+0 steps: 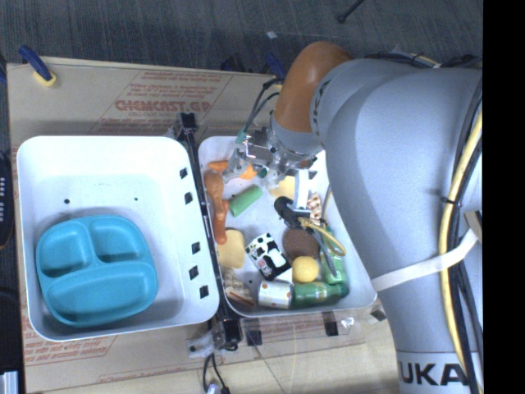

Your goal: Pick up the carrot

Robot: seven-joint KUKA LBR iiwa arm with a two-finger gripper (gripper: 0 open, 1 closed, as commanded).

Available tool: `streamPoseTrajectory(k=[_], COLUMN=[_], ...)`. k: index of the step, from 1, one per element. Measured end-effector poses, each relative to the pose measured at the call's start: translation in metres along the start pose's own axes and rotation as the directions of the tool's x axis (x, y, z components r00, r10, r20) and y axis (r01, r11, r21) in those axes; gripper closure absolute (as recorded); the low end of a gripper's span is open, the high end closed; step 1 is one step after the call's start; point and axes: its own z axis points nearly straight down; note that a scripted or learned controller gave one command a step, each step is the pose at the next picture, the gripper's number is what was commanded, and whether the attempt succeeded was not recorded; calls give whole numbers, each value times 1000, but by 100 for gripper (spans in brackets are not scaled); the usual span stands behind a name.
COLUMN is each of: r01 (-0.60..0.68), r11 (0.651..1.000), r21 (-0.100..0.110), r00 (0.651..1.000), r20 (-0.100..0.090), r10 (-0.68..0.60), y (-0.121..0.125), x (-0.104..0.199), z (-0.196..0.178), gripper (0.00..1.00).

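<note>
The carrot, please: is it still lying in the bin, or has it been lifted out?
Lying in the bin. The carrot rests lengthwise along the left wall of the right bin, while the pincer sits just beside its upper end.

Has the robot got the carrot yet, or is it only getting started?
Not yet. The carrot lies in the right bin, along its left wall, and nothing is lifting it. What looks done: the arm has reached over that bin, so the claw sits above its far end, just right of the carrot's top. Left to do: close on the carrot and lift it out.
</note>
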Motion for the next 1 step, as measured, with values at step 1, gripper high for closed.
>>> streamPoseTrajectory(k=[1], r01=[8], r11=[1000], r21=[5], r00=[1000], r20=[-3], r10=[-8], y=[0], x=[1], z=[-10], gripper=[100])
